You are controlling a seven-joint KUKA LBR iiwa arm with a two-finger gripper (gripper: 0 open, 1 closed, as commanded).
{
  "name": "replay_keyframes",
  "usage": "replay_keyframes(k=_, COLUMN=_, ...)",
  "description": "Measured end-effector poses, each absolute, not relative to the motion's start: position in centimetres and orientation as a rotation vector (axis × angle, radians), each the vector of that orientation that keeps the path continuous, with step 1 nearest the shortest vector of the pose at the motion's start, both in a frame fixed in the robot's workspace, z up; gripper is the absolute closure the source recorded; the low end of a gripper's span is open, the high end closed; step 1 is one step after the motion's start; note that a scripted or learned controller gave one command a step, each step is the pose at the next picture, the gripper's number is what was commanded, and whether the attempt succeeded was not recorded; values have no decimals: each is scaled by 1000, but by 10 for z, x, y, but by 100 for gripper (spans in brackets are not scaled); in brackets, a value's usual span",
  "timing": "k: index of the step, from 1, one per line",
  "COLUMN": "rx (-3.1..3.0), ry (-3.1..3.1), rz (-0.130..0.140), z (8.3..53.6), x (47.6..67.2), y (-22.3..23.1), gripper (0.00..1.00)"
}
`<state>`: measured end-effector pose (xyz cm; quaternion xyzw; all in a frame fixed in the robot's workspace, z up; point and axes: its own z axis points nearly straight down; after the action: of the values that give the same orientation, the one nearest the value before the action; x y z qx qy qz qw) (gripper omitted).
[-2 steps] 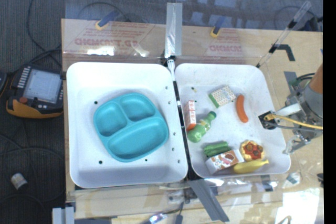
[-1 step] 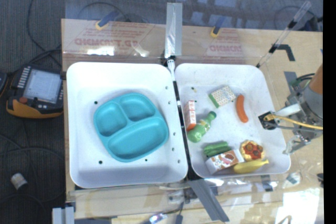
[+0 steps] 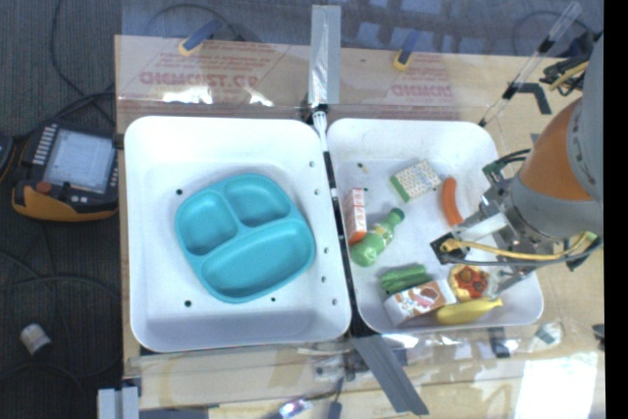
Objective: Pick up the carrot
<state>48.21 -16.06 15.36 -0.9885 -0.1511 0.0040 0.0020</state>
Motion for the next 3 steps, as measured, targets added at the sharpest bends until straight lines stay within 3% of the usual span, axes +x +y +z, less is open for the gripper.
replay_keyframes(k=1, rx=-2983, ry=-981, rz=10, z=181, x=482, y=-207, gripper=0)
replay_keyframes(k=2, rx=-3019, ry=-859, rz=12, z=157, x=482, y=-154, gripper=0)
replay_keyframes(k=3, rx=-3074, ry=-635, rz=11, z=175, x=482, y=-169, gripper=0)
